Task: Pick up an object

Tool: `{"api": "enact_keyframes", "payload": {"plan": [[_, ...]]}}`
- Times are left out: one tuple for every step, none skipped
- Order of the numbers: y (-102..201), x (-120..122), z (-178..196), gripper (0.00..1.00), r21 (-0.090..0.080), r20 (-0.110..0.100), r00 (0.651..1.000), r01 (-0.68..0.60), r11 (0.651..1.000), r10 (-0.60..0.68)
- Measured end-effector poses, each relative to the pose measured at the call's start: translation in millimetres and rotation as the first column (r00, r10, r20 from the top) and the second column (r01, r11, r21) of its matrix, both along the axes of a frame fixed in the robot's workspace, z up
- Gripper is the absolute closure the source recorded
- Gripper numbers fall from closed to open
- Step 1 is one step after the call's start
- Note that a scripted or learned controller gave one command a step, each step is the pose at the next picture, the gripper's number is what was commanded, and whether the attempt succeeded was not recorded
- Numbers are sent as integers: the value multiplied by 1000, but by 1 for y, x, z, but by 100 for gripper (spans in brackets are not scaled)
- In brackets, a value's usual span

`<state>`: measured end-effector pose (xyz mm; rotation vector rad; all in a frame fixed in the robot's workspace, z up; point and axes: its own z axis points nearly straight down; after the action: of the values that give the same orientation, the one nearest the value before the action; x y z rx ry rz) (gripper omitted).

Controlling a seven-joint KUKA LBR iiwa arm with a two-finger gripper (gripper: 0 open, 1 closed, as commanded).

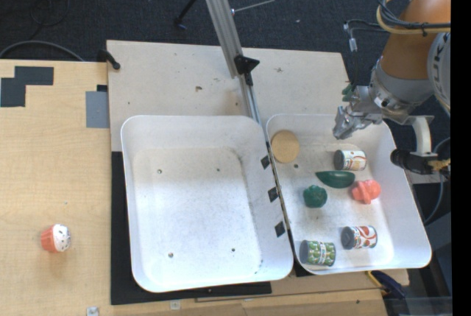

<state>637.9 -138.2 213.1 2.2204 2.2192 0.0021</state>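
Observation:
The right bin (pixel 401 160) holds several objects: a tan round ball (pixel 285 146), a small can lying on its side (pixel 350 160), a dark green curved piece (pixel 335 178), a green lumpy object (pixel 315 196), an orange-pink toy (pixel 366 191), a red-and-white can (pixel 358 237) and a green-labelled can (pixel 317 253). My gripper (pixel 344 127) hangs above the bin's far edge, just beyond the small can and apart from it. Nothing shows between its fingers.
The left bin (pixel 191 204) lies beside the right one. A slanted metal rail (pixel 224 20) runs from the back down to the divider between the bins. A small red-and-white toy (pixel 56 238) sits on the wooden bench at far left.

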Motion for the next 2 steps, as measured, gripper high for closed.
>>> {"api": "enact_keyframes", "payload": {"plan": [[54, -15, -5, 100, 4, -7, 1000, -3, 1000, 3], [99, -23, -9, 100, 3, -8, 1000, -4, 1000, 4]]}}
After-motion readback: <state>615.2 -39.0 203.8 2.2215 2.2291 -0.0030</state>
